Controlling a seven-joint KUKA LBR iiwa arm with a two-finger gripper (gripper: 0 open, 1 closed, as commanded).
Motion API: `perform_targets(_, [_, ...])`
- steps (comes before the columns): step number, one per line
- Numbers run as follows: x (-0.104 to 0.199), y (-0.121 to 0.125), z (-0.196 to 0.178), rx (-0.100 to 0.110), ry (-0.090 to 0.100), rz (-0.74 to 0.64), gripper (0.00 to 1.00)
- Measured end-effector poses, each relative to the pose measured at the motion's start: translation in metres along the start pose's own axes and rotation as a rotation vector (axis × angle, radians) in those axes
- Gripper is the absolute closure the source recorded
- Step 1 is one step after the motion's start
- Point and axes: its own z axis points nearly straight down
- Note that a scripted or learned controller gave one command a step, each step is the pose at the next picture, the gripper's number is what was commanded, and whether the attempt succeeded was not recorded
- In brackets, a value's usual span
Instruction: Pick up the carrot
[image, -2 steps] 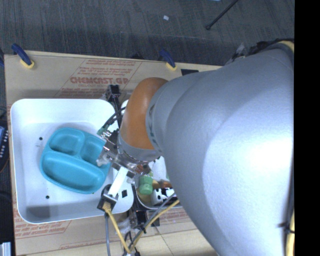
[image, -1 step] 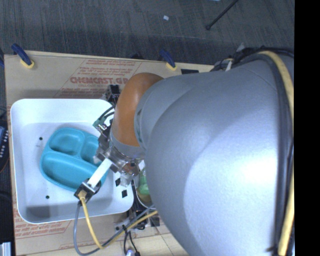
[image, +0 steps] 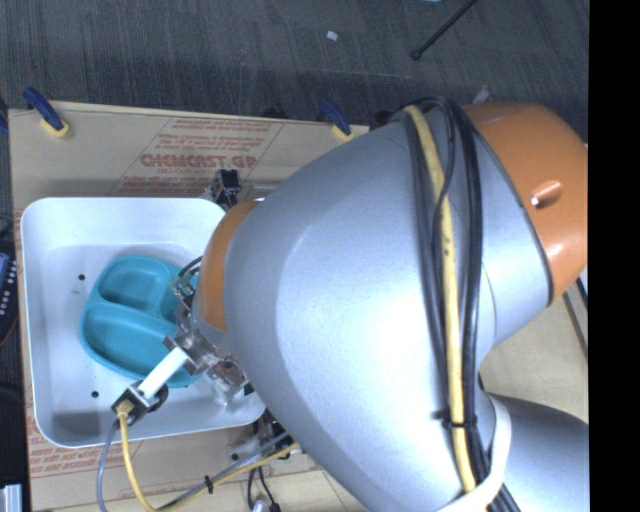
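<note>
dish in left bin | arm right, over it

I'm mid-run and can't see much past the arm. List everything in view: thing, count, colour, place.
Bin: one, white, left half of the bench; arm covers its right side.
Dish: one, blue, two compartments, lying in the bin.
Board: one, brown with red print, under the bin.
Clamps: two, blue with yellow, on the board's far edge.
Cables: yellow and grey, at the near edge.
Carrot: cannot be made out.
Arm: one, grey with orange bands, reaching over the bin from the right.
</note>
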Motion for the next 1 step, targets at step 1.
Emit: perform_targets(1, [0.0008, -0.0032, -0.0072, 0.009, -0.004, -0.012, 1.0])
